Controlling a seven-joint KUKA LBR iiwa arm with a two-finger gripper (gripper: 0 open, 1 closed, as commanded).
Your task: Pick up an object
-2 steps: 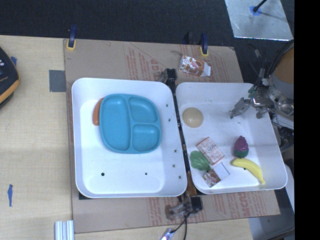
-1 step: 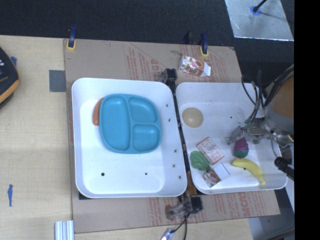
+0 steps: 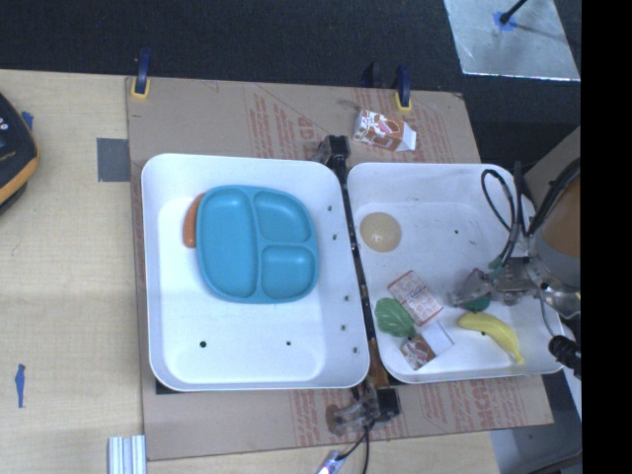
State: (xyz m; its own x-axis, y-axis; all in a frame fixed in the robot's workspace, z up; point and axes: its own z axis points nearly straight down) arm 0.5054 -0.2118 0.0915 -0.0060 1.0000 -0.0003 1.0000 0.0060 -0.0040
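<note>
Clutter sits mostly in the right bin [image 3: 449, 181], where the claw [image 3: 481, 289] is low at the right side, close above the banana [image 3: 491, 331]. Whether the claw is apart or together cannot be told from this slant; nothing shows plainly gripped in it. The banana lies flat near the bin's lower right corner, a likely candidate simply because it is the nearest thing to the claw. A small teal scrap [image 3: 478, 305] peeks out between the claw and the banana, too small to name.

Further left in the same bin, the green object [image 3: 392, 316] and two small printed packets [image 3: 416, 298] [image 3: 419, 348] crowd together near the divider, touching or nearly so, which would make a clean grab awkward there. The tan disc [image 3: 380, 231] lies alone in the upper part with bare floor all round it, the easiest room for a descent.

The left bin [image 3: 163, 265] holds a blue divided tray [image 3: 257, 243] with an orange object [image 3: 189, 223] tucked half under its left edge; wide and flat, the tray looks a poor fit for a two-finger pinch. One more packet [image 3: 384, 130] rests outside the bins on the cardboard covering the worktop [image 3: 59, 265].

The banana's closeness to the right and lower walls leaves little room on that side; I judge an approach from above safest.
</note>
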